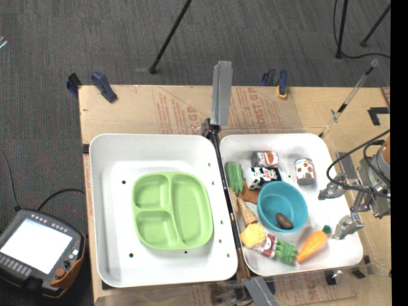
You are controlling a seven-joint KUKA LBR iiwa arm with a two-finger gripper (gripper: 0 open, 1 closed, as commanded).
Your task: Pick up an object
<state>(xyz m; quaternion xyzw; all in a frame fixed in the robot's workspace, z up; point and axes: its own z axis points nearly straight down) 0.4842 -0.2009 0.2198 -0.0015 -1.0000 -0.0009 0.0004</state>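
Note:
The right bin [319,143] holds several toy foods. A blue bowl [275,203] with a small brown piece [284,221] inside sits at its middle. An orange carrot [311,245] lies at the front right, with a yellow corn [253,236] and a red packet with green ends [278,247] to its left. Two small cans [264,159] [305,170], a black-and-white toy [262,176], a green vegetable [234,177] and a cone [247,212] lie further back and left. My gripper [336,210] hovers at the bin's right rim, open, nothing between its fingers.
The left bin [102,171] holds a green divided plate [172,210]. A grey post [222,94] stands behind the seam between the bins. Clamps sit on the cardboard bench top's far edge [280,85]. A tablet pendant [35,247] rests on the floor at the lower left.

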